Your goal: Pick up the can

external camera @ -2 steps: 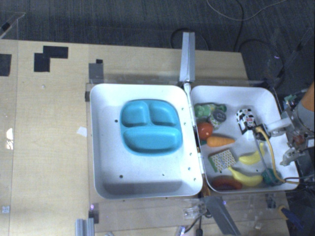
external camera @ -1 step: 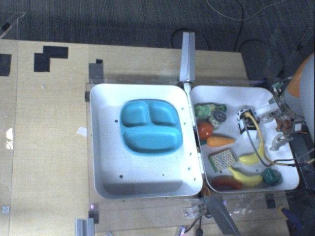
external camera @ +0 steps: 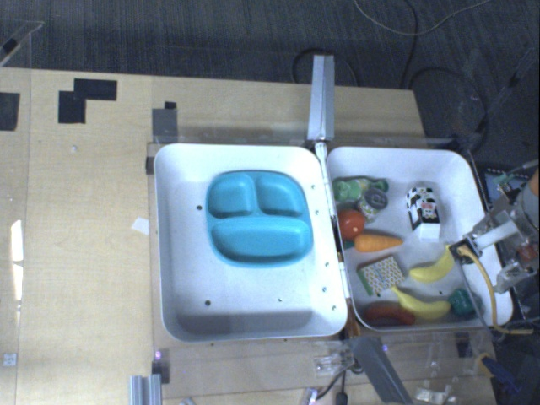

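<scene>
Start with the bench (external camera: 84, 226). It carries two white bins side by side across the middle of the frame. The left bin (external camera: 181, 243) holds a blue divided plate (external camera: 257, 216), and the right bin (external camera: 460, 175) holds all the small things.

The arm (external camera: 530, 191) comes in at the right edge, and its gripper (external camera: 515, 264) hangs over that bin's right rim, toward the lower right of the frame. From this angle you cannot tell whether the gripper is open or closed, and you can see nothing held in it.

As I read it, the task has hardly begun. The can has not been lifted, and the gripper is well apart from it, so the approach, the grasp and the lift are all left to do.

Inside the right bin, two bananas (external camera: 432, 267) lie toward the lower right. A carrot (external camera: 377, 243) sits near the middle, with a tomato (external camera: 351, 223) at the left wall. A black-and-white carton (external camera: 423, 207) stands in the upper right part.

The can (external camera: 374, 199) is in the upper left part of the right bin, just beside a green thing (external camera: 350, 190) and above the tomato and carrot. It looks small and dark, with a pale grey round end turned toward the camera. It is too small in the frame for you to judge whether it stands upright or leans.
</scene>
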`<act>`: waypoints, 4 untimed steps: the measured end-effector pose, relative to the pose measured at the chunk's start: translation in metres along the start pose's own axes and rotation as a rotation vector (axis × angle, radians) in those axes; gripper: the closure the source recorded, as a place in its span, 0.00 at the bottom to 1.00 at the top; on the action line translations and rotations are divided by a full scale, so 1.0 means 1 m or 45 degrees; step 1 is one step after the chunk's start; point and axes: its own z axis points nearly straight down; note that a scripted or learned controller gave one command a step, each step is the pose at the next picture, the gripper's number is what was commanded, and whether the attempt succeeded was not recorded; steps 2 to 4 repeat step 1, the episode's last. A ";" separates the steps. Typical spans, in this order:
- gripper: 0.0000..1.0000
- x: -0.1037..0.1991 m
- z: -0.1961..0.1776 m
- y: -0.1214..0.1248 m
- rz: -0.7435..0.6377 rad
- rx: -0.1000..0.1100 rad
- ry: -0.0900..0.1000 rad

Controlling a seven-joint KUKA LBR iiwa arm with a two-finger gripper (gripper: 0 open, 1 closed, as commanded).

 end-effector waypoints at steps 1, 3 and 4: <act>0.00 0.062 0.092 -0.020 0.181 -0.004 0.008; 0.00 0.062 0.092 -0.020 0.181 -0.004 0.008; 0.00 0.062 0.092 -0.020 0.181 -0.004 0.008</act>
